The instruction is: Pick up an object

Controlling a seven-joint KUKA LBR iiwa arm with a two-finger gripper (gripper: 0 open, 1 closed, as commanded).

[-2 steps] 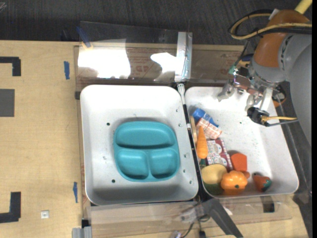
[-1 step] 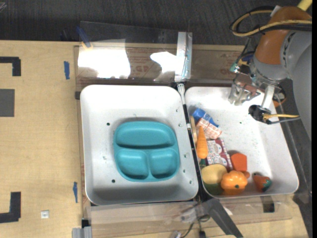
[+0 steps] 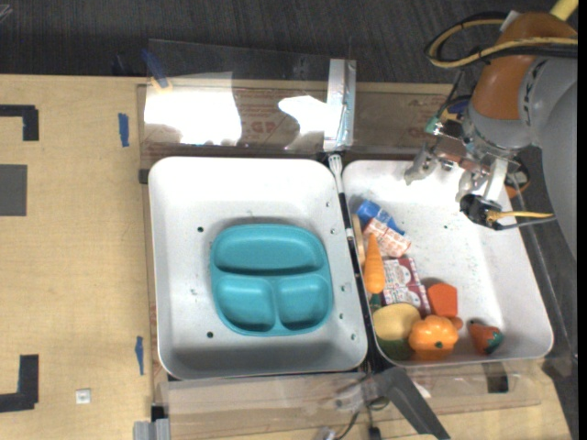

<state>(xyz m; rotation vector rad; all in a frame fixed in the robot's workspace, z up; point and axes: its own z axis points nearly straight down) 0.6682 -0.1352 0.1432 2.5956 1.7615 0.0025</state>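
Pincer point(image 3: 447, 168) above right bin point(image 3: 514, 246) — toys point(image 3: 413, 305) below

Both white bins point(image 3: 174, 246) are seen to be of smooth plastic with a slight sheen. The teal divided tray point(image 3: 271, 278) looks matt plastic. The bench point(image 3: 73, 246) is faced with pale, matt board. A glossy clear sheet point(image 3: 238, 108) is set at the far side.

grey arm point(image 3: 555, 108) – orange band, yellow + black cables, metal gripper point(image 3: 459, 168)
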